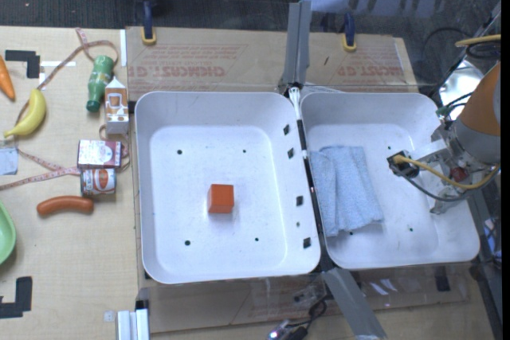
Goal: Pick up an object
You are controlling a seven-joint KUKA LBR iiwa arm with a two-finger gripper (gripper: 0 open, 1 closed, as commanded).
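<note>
Your gripper hangs over the right-hand edge of the bin on the view's right, low above its floor. You cannot tell from this angle whether it is released or clenched, and you see nothing held in it.

Nearest to it is the cloth, in that same bin but apart from the gripper, towards the divider. It is pale blue, soft and ribbed, folded into a long rumpled strip that runs from the bin's middle down to its near side.

In the other bin sits the block, well apart from the gripper. It is a small orange cube with a lighter top face, lying flat and alone a little below the bin's centre.

On the bench beyond, at the view's left, you have a banana, a green bottle, a can and a sausage.
</note>
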